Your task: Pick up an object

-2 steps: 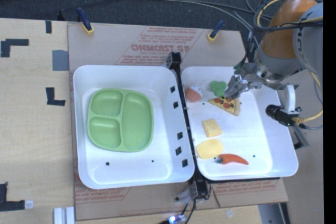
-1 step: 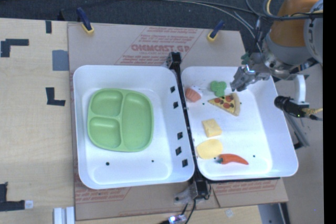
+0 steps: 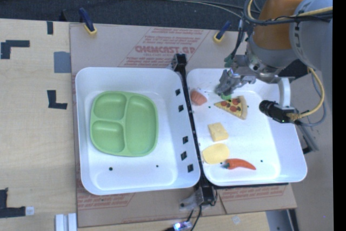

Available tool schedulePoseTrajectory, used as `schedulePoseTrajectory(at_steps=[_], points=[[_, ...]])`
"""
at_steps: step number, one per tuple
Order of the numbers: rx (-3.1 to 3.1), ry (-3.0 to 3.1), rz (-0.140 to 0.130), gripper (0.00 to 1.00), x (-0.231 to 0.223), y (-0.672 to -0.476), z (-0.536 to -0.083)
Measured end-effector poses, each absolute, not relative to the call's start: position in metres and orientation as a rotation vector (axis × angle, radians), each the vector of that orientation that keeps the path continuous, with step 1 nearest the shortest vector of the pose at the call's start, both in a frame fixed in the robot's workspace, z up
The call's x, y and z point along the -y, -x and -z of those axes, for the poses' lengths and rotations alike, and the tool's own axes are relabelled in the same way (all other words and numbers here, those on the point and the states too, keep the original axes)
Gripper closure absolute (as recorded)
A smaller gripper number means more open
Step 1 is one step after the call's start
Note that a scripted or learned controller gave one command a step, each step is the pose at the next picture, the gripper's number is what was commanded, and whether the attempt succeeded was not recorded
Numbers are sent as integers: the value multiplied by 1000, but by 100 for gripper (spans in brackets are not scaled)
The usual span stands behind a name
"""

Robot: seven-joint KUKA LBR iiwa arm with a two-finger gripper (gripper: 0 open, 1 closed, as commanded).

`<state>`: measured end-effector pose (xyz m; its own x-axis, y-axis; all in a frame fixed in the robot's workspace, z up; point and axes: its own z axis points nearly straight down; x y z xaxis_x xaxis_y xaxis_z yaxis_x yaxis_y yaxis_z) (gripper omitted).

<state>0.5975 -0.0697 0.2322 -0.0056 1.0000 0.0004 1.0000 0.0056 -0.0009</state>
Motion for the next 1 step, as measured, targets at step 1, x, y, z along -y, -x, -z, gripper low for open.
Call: schedulePoseTrajectory(at_steps=[1], points=[[2226, 2215, -2, 100, 25, -587, -227]])
